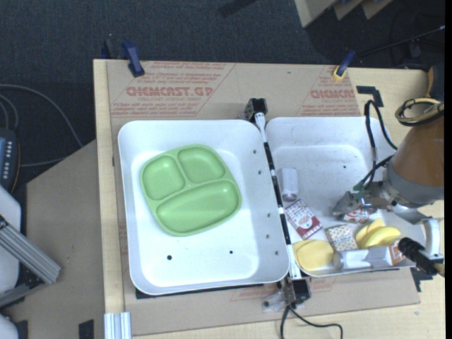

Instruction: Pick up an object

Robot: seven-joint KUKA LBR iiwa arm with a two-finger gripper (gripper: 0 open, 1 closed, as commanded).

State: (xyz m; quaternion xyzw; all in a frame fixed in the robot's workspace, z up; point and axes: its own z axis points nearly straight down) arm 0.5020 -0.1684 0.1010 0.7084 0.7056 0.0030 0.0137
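Two shallow white bins sit side by side on the surface. The left bin (pixel 141 260) carries a green divided plate (pixel 191 189) lying flat toward its ten o'clock part. The right bin (pixel 318 136) holds the pickable clutter, gathered toward its five o'clock corner: a small pale cylinder (pixel 289 182) near the dividing wall, a red and white packet (pixel 302 219) just below it, a yellow rounded lid-like piece (pixel 315 255), a square cracker-like packet (pixel 342 238), and a yellow banana-shaped toy (pixel 378 234) at the pile's three o'clock side. The arm reaches in from three o'clock, and the claw (pixel 357 205) hangs low over a crumpled silvery wrapper (pixel 349 206); whether it is released or clenched I cannot tell, since the wrist hides that part. As a judgement, the wrapper and the packets look light, thin and crinkly, apt to slide or fold away under a pinch, so a hold across a raised crease would suit best. The banana toy seems firmer and rounder, better taken across its narrow middle.
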